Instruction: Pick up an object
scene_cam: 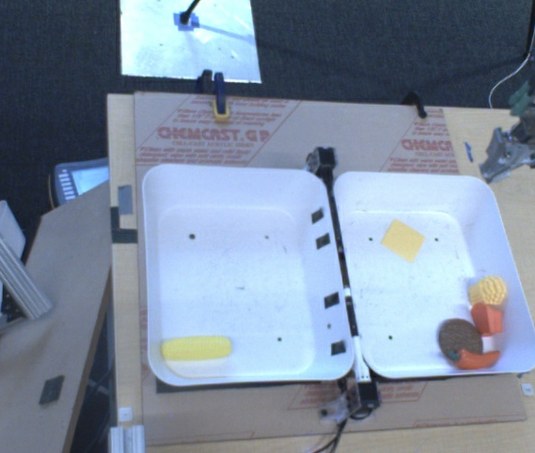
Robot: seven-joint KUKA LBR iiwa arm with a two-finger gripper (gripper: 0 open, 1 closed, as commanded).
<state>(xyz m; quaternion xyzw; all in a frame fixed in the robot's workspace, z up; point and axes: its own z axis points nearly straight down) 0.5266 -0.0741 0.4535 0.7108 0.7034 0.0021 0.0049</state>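
Camera view showed the claw [505, 154] parked high over the tabletop's [371, 125] far right corner, outside the right bin [508, 234], with nothing visible between its fingers; whether they stood spread or closed could not be told at that size and blur. The right bin carried a flat yellow square, likely a cheese slice [403, 240], near the bin's middle toward its far wall, and a tight cluster in its near right corner: a yellow corn-like piece [490, 291], an orange-red block [488, 318] touching it, a brown disc [458, 337] just beside that, and an orange carrot-like strip [479, 358] against the near wall. The left bin [154, 253] held a yellow banana-like toy [196, 348] lying along its near left corner.

By the look of it, the attempt was at its start: no object had been chosen or approached. The next move would call for swinging over the right bin and descending. The cheese slice lay alone but very flat, so it could slip the fingers; the cluster offered height, though neighbours crowded any grasp.
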